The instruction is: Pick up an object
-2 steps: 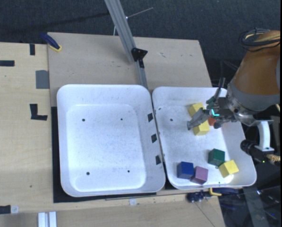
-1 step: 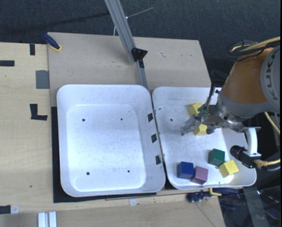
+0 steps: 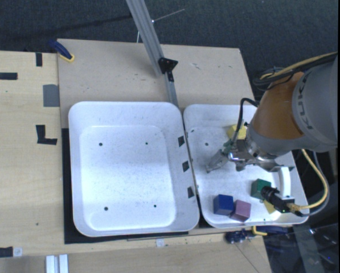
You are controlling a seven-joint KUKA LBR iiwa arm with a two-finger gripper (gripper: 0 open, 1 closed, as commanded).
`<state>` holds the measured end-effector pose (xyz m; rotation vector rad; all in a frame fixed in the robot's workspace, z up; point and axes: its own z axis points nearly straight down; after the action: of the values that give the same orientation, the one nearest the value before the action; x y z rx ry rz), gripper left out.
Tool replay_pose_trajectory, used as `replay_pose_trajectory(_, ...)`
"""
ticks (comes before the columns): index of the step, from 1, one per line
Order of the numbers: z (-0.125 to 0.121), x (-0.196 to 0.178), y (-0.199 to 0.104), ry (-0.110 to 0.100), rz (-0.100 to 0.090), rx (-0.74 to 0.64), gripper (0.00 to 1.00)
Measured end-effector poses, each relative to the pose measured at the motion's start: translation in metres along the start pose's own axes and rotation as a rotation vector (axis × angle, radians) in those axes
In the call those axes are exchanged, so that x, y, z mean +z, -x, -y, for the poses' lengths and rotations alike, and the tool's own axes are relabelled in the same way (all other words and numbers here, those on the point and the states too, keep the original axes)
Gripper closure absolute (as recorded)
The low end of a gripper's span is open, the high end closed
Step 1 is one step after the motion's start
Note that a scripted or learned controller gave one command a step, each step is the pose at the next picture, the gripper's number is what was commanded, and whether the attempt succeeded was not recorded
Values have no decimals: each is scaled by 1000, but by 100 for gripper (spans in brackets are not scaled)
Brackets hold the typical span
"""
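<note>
Gripper [image 3: 217, 162] hangs low in the right bin [image 3: 207, 118], finger state indeterminate. Blue cube [image 3: 223, 204] and purple cube [image 3: 241, 210] lie toward the near wall, well apart from it.

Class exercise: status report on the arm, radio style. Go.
Gripper low in right bin, nothing seen between its jaws. Blue cube, purple cube near front wall, untouched. Green block beside wrist.

A robotics lab, seen from above. A grey industrial arm [image 3: 306, 112] with an orange band reaches over a plywood bench [image 3: 118, 67] holding two shallow white bins [image 3: 76, 152] side by side. A metal camera pole [image 3: 147, 27] crosses the bench, black tape marks [image 3: 41, 134] dot the wood, and yellow cables [image 3: 318, 181] trail nearby.
</note>
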<state>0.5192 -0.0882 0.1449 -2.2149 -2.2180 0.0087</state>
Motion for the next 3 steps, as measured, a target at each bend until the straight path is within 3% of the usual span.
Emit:
replay_pose_trajectory(1, 1, 54, -1, 2, 1, 0, 0)
replay_pose_trajectory(2, 1, 42, -1, 4, -1, -1, 100)
replay_pose_trajectory(3, -1, -21, 2, 13, 2, 0, 100)
